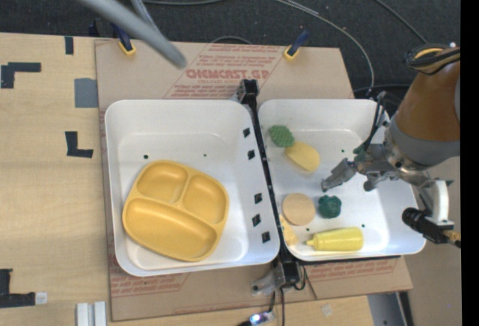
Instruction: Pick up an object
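Gripper (352,176) low over right bin (389,242), jaws spread apart, apparently holding nothing. Dark green piece (329,205) just below-left; tan disc (298,209), yellow bottle (335,240) near. Yellow tray (175,208) in left bin (120,137).

Grey rounded arm (426,139) with an orange band above the wrist, ending in a dark metal hand (352,177).

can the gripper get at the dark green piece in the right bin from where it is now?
Probably yes. The gripper hangs over the right bin, just up and right of the dark green piece, with bare bin floor between them. The tan round piece and yellow bottle sit close by, so a wide approach could nudge them.
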`<state>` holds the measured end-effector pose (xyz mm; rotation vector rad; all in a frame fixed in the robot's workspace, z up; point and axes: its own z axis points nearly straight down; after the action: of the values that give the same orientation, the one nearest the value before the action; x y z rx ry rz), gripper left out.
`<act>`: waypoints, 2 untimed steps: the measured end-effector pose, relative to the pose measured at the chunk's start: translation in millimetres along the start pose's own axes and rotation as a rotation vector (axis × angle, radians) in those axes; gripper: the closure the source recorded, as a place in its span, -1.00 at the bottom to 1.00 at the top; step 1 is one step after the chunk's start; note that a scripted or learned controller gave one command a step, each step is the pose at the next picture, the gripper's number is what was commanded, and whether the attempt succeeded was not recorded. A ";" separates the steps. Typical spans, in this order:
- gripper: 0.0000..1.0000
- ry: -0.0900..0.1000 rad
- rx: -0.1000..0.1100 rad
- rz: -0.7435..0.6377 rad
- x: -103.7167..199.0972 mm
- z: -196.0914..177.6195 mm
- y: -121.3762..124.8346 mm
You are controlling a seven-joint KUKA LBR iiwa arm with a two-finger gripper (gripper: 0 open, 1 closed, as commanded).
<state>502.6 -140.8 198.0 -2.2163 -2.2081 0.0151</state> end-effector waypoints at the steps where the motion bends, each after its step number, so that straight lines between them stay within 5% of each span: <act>1: -1.00 -0.002 -0.014 -0.004 0.7 -7.3 3.0; 2: -1.00 -0.001 -0.009 -0.003 -0.1 51.9 -6.4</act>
<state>495.4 -140.7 146.2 -2.2173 -2.2167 0.0066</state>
